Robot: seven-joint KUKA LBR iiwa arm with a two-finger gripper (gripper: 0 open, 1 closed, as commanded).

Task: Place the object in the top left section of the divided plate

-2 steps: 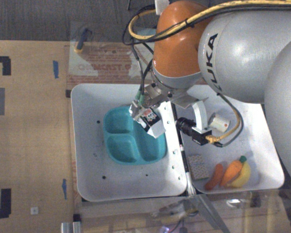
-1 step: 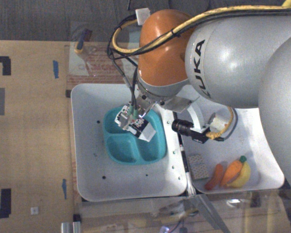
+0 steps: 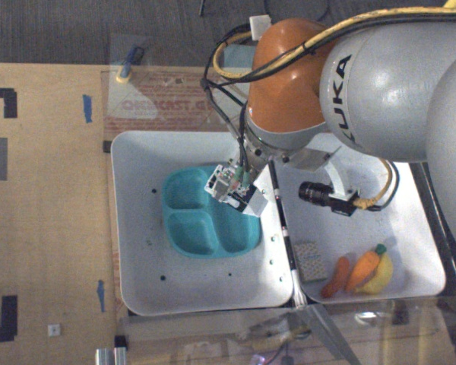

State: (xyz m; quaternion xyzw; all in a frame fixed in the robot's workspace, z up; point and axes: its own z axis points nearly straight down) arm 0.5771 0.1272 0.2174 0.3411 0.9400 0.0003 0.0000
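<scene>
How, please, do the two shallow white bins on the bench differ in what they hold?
The left white bin holds a turquoise divided plate, with the end effector over the plate's upper right edge. The right white bin holds toy food: an orange carrot, a yellow banana and a red-orange piece. Both are shallow and white.

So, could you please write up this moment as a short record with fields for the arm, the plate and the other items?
arm: grey and orange, reaching in from the right, over the left bin
gripper: gripper above the right edge of the divided plate
divided plate: teal divided plate, three sections, in the left bin
right bin: right bin holds toy carrot, banana, a reddish-orange piece and a grey speckled square
held object: cannot tell
</scene>
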